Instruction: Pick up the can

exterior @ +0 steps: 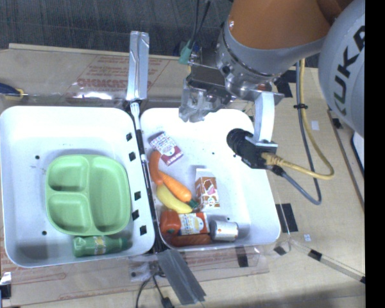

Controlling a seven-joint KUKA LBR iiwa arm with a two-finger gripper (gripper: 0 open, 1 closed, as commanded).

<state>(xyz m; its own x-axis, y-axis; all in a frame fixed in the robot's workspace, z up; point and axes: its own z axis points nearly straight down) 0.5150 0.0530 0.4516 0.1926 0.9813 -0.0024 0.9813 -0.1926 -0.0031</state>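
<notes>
Hovering over the far rim of the right bin (260, 204), the claw (194, 106) is blurred, so its state cannot be told. The can (223, 230) lies on its side at that bin's near edge, beside a red bottle (183, 224), well apart from the claw.

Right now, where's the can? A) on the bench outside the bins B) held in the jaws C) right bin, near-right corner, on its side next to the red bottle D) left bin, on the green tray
C: the can lies on its side in the right bin, near-right corner, beside the red bottle; the gripper is up over the far rim.
</notes>
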